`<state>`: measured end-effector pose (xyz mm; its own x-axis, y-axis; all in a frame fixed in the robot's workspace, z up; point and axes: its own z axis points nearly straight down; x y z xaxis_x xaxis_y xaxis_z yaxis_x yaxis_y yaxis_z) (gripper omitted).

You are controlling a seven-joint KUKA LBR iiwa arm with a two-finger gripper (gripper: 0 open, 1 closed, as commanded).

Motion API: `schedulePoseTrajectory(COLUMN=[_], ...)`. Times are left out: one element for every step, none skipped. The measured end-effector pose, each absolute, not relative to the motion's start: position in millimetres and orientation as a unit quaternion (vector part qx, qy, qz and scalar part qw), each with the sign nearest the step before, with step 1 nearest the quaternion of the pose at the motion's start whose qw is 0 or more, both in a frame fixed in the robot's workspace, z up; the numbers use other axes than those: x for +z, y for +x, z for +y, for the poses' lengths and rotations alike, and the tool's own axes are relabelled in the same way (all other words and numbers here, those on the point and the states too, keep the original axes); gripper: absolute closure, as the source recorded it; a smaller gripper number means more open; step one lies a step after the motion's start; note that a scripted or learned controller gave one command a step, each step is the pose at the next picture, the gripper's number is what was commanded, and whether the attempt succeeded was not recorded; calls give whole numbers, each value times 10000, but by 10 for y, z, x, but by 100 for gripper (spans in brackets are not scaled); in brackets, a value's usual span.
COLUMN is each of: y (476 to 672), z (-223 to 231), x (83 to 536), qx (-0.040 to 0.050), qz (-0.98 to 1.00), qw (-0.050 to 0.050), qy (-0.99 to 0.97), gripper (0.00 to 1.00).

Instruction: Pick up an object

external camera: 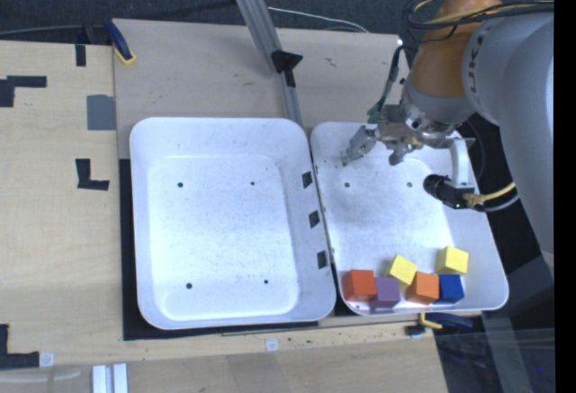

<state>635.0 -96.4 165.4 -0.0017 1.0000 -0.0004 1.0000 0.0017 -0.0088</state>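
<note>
Tool (376, 148) position: we find it over the far end of the right bin (328, 202), at the tip of the grey arm (513, 94) that enters from the right; its two fingers are spread apart with nothing between them; one points toward the bin's left wall, the other hangs nearer the wrist. Candidate objects lie well apart from the tool, grouped at the near end of the same bin: an orange block (361, 283) touching a purple block (387, 291); a yellow block (402, 270) just behind them; a second orange block (423, 287) against a blue block (451, 289); a second yellow block (454, 259) behind the blue one. We see the left bin (144, 202) beside it on the surface (180, 67); a metal pole (256, 9) slants across the far side.
</note>
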Motion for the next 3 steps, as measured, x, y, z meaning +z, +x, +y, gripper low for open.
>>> schedulePoseTrajectory(y=[6463,6727,6223], z=[-1491,-939,-1156], x=[1819,1448,1565], qx=[7,4,19], qz=[-7064,-7093,-7066], qw=[-12,12,8], qy=[-7079,-7049,-7076], gripper=[0,0,0])
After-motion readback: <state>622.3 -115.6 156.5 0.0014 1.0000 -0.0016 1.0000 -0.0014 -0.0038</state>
